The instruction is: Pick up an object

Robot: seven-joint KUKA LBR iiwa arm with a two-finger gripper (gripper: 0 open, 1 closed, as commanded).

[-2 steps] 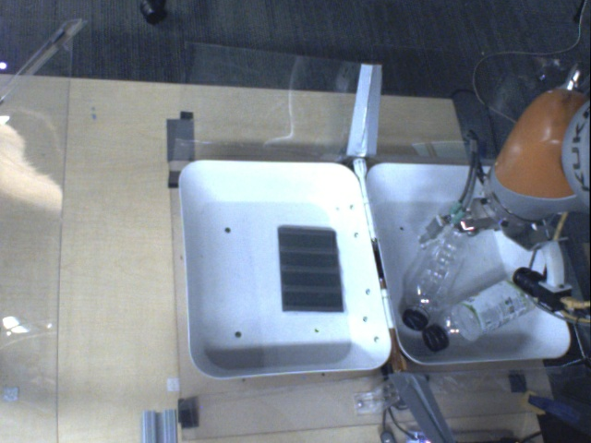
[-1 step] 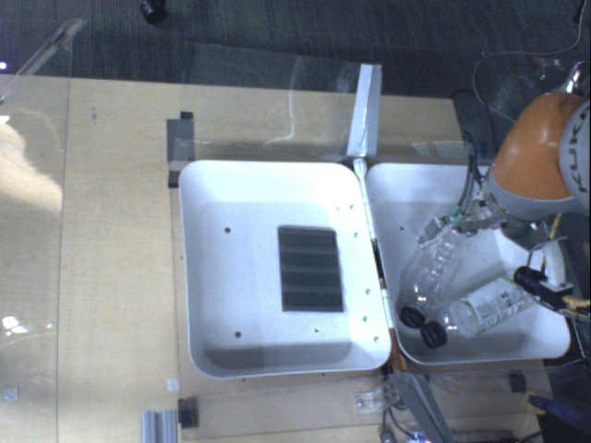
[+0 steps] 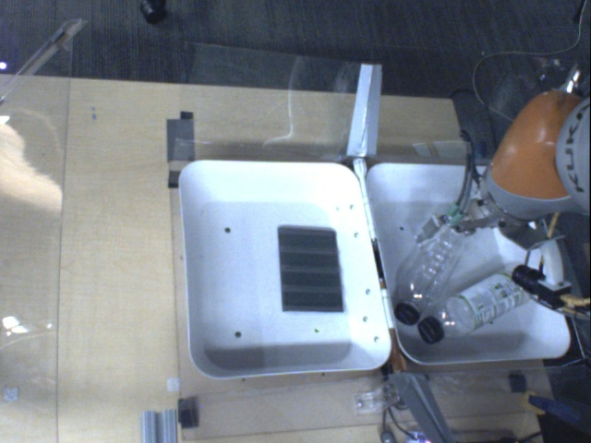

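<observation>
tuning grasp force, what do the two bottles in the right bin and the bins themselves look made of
Both bottles look like thin clear plastic: the bin floor shows through them, with glossy glints. Each has a dark cap, and the lower one carries a pale label. The right bin and left bin look like smooth white moulded plastic, probably.

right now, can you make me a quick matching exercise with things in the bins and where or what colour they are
Things:
1. dark ridged block
2. two clear bottles
3. band on the arm
4. bottle caps

Matches:
a. orange
b. black, near the right bin's front edge
c. middle of the left bin
d. lying in the right bin

Pairs: 1-c, 2-d, 3-a, 4-b
</observation>
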